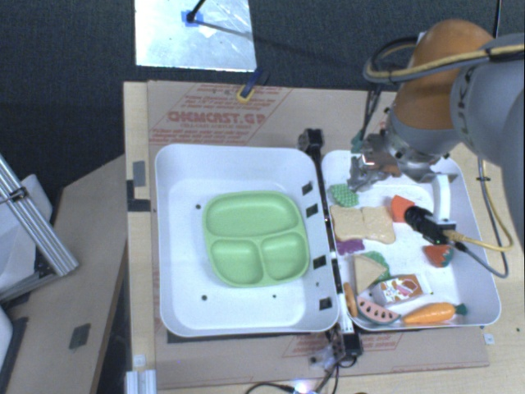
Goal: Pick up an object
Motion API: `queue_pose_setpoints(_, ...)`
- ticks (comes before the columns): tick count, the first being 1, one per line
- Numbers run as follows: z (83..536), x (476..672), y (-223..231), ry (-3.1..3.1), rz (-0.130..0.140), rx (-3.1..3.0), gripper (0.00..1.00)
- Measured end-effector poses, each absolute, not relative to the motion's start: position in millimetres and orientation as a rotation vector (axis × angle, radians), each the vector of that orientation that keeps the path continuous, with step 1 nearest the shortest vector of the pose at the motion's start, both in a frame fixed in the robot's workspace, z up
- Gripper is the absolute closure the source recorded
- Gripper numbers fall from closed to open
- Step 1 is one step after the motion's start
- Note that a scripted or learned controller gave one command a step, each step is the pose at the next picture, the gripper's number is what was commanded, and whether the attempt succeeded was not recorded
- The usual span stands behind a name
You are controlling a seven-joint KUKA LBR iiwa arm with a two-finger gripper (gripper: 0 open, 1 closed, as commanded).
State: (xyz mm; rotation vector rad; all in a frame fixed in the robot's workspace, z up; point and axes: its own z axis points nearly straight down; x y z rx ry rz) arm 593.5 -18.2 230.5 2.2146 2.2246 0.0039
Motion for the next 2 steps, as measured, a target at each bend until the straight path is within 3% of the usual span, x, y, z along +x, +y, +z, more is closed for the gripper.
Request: queue_pose_setpoints(2, 232.9, 584.5, -23.2, 2.224, 0.0, 2.217, 1.0)
